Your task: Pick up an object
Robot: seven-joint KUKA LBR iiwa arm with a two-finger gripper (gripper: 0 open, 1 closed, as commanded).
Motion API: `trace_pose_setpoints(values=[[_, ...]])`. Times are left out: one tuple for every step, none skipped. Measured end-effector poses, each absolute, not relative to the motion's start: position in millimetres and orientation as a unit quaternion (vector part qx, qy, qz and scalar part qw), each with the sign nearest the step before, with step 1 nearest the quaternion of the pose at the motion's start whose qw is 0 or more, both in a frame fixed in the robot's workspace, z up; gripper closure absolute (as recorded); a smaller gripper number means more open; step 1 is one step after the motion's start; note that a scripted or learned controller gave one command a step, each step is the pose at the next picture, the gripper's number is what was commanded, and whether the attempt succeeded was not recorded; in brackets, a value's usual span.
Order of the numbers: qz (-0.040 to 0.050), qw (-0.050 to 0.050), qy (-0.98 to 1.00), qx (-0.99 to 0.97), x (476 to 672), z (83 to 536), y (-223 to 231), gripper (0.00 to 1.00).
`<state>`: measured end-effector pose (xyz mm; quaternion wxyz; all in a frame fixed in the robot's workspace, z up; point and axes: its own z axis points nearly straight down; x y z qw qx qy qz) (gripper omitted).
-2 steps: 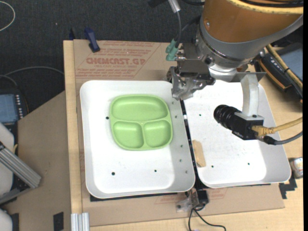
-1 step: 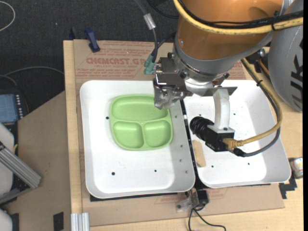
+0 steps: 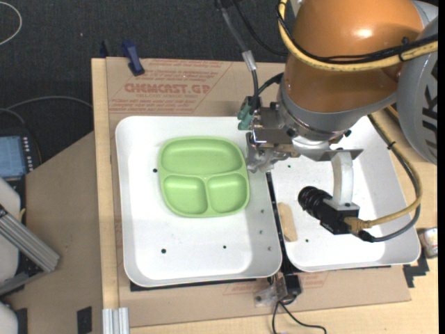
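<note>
brown board (image 3: 174, 82), dark floor (image 3: 62, 19), loose cables (image 3: 10, 19)

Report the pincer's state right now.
Pincer: cannot be told; it sits over the inner edge of the left bin, beside the green divided plate.

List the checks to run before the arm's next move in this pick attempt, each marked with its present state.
1. Pickable object present: green divided plate lies flat in left bin: ok.
2. Second candidate: small tan piece in right bin, near the shared edge: ok.
3. Gripper over a target: it sits above the bins' divide: not ok.
4. Anything held: cannot tell.
5. Cable away from objects: ok.
</note>
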<state>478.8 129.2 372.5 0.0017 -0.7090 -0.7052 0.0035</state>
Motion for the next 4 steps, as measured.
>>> trace_pose_setpoints(values=[[-0.0026,-0.001,-0.708,-0.706,497.1,405,180,1.00],[0.0038,0.002,-0.705,-0.709,477.9,354,130,1.00],[0.0013,0.001,-0.708,-0.707,478.8,353,147,1.00],[-0.0061,-0.002,-0.710,-0.704,491.5,437,230,1.00]])
